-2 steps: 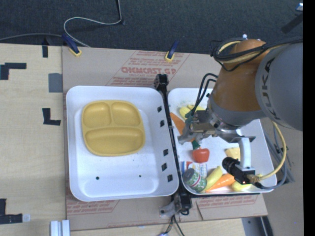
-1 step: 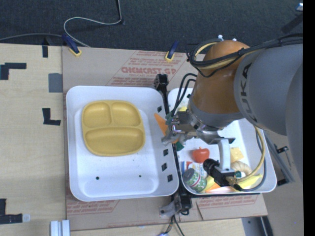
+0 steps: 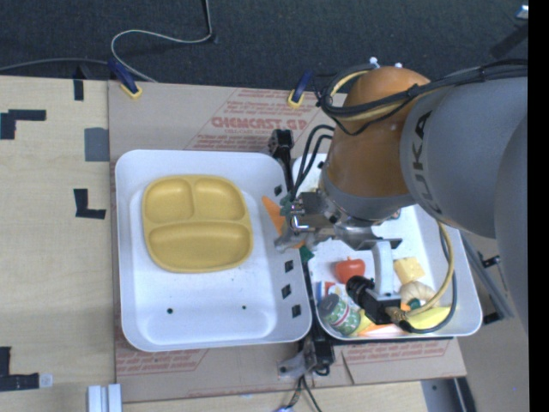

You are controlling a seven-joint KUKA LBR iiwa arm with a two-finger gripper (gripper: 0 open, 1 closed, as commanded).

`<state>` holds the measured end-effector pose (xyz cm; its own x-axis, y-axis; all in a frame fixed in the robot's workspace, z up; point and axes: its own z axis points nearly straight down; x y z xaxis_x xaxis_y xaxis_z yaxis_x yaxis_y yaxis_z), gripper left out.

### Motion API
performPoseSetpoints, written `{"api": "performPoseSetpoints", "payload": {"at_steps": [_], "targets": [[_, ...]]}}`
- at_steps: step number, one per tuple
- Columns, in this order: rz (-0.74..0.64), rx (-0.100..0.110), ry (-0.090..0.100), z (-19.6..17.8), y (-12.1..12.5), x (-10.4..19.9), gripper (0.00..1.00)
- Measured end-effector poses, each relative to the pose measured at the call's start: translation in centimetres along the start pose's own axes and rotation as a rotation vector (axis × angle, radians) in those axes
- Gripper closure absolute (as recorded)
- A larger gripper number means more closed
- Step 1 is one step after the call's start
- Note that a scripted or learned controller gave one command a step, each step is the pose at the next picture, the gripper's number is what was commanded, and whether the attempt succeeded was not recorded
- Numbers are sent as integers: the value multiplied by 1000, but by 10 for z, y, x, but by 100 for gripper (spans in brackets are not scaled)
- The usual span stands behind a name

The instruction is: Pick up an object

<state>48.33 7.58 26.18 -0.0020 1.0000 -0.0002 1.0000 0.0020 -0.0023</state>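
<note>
Currently, no pick is confirmed. The arm (image 3: 377, 144) covers the right bin (image 3: 467, 316); the gripper's state cannot be told. Candidate objects, including a red item (image 3: 348, 269), lie in that bin.

Left bin (image 3: 137, 316): you had open floor along its near side; yellow tray (image 3: 197, 222) filled the far half.
Right bin (image 3: 467, 320): crowded; arm (image 3: 386, 144) overhung it, toys packed the near edge.

Bulky grey arm (image 3: 480, 161), rounded casing with dark lettering on its side. Glossy orange band (image 3: 369, 144) above the wrist. Black and yellow cables (image 3: 360, 93) loop over it. Metallic wrist fittings below.
</note>
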Motion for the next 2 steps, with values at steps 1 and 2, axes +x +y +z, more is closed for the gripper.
{"api": "performPoseSetpoints", "payload": {"at_steps": [1, 2], "targets": [[2, -1, -1, -6, 45, -29, 100], [0, 1, -1, 3, 28, 2, 100]]}}
